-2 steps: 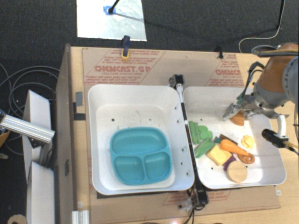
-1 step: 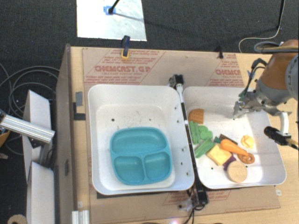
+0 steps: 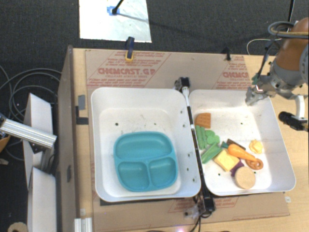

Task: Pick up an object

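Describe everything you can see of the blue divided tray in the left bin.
The blue tray is a rounded rectangle that looks like light teal plastic, with one long compartment at the far side and two smaller ones nearer the camera. Nothing lies in it. It lies flat, slightly turned, on the floor of the left white bin, toward its near edge.

You see two smooth white plastic bins [image 3: 145, 100], faintly glossy, on a matt printed cardboard sheet [image 3: 159, 66]. The teal divided tray [image 3: 145, 161] looks like smooth matt plastic. The toy foods [image 3: 229, 153] look plastic, with a slight sheen on the carrot [image 3: 240, 152].
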Robot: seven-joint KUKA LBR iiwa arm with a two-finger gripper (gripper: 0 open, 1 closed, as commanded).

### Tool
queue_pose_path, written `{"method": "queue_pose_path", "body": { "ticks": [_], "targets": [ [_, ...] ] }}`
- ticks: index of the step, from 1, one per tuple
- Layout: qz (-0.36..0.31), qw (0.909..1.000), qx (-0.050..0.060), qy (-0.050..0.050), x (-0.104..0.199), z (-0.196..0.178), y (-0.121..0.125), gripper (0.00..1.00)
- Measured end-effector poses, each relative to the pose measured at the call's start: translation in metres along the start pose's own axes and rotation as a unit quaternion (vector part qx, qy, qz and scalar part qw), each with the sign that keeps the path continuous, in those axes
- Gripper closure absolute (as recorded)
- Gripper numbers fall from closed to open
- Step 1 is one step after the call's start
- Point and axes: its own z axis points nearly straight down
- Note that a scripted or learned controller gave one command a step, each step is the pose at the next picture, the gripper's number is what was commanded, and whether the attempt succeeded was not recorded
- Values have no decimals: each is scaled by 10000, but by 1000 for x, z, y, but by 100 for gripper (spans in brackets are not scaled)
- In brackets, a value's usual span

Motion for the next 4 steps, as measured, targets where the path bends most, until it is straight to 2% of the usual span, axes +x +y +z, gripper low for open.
{"method": "queue_pose_path", "body": {
  "ticks": [1, 2, 3, 4],
  "targets": [
    [0, 10000, -3, 0, -1, -65, 8, 100],
    [-1, 10000, 57, 19, 29, -4, -13, 100],
    [55, 10000, 63, 8, -2, -24, -102, 100],
    [23, 10000, 37, 9, 1, -24, -98, 0]
  ]
}}
